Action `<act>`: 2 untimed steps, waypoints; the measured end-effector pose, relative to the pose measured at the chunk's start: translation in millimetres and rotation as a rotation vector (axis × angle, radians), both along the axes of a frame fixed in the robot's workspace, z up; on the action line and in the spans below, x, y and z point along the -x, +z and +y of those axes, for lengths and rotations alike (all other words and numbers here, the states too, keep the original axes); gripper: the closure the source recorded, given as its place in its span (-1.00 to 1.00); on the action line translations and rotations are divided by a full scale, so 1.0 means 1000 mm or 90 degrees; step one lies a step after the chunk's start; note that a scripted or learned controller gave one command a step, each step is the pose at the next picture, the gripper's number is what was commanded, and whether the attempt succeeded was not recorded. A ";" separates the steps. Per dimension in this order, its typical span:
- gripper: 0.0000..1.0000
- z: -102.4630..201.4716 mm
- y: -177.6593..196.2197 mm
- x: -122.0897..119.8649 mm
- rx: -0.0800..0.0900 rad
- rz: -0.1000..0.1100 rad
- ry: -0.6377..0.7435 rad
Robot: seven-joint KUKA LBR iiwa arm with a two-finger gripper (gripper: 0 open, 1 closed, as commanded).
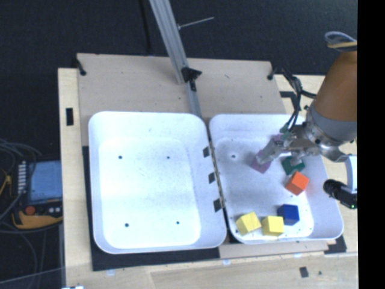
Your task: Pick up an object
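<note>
Camera view looks down on two white bins. The gripper [278, 151] hangs in the right bin [240, 131], and I cannot tell its state. A purple block [260, 163] sits just at its seven o'clock, maybe touching. The green block [293, 164] and orange block [296, 183] crowd close, so it might bump them and miss.

a fat rounded arm [338, 89], orange band above a grey wrist section, thin black cables trailing beside it, and a small metallic grey gripper [283, 149] at its end.
</note>
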State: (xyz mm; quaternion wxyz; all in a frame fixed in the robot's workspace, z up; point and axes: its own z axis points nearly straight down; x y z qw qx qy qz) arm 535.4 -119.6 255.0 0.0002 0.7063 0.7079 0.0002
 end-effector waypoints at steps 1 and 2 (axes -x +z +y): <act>-1.00 0.000 0.000 0.000 0.000 -0.001 -0.001; -1.00 -0.007 -0.056 0.008 0.000 0.004 -0.002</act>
